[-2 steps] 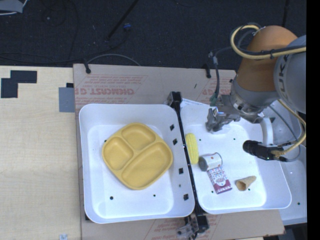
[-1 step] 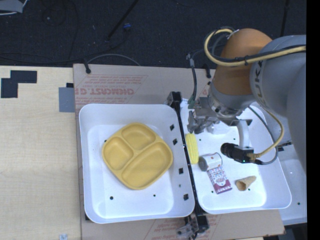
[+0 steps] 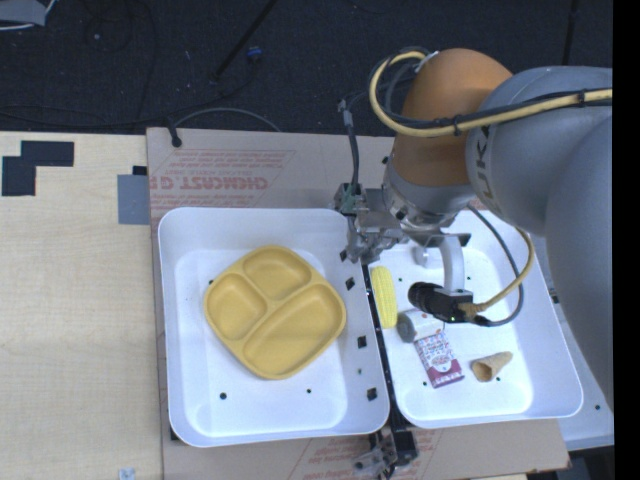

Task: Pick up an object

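Note:
My gripper (image 3: pixel 366 240) hangs over the left edge of the right bin (image 3: pixel 540 388), close to the wall between the two bins. Just below it a yellow corn cob (image 3: pixel 382 297) lies lengthwise along that wall. A small grey cylinder (image 3: pixel 408 325) sits beside the cob's lower end. A pink and red packet (image 3: pixel 439 357) lies below the cylinder, and a tan ice cream cone (image 3: pixel 491 366) rests to its right. Nothing shows in the gripper's grasp.
The left bin (image 3: pixel 185 368) holds a yellow divided plate (image 3: pixel 275 311) at its middle. A black connector with a yellow cable (image 3: pixel 440 299) hangs from the arm over the right bin. The arm's grey body covers the right bin's far right corner.

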Robot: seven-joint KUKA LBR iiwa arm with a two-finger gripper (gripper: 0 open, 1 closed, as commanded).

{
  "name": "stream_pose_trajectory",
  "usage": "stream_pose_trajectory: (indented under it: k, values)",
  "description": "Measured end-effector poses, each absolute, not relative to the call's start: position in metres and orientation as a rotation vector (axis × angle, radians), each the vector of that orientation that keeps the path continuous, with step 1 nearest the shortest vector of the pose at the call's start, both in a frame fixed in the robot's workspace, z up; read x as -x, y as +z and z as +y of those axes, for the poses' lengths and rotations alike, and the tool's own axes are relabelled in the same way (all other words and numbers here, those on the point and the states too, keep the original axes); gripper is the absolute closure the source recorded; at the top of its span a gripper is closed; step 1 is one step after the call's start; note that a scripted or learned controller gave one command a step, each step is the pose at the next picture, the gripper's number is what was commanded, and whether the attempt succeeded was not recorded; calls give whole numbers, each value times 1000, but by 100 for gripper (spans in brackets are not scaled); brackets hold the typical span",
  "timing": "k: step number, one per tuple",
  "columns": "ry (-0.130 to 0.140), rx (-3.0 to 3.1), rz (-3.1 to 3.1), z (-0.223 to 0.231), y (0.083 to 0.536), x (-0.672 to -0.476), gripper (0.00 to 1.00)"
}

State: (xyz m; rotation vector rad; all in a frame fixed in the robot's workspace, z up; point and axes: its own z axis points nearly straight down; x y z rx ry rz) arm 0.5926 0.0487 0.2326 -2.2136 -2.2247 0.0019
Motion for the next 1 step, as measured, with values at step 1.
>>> stream_pose_trajectory:
  k: [1]
  values:
    - [0,2212,-2227,108,239,-597,100]
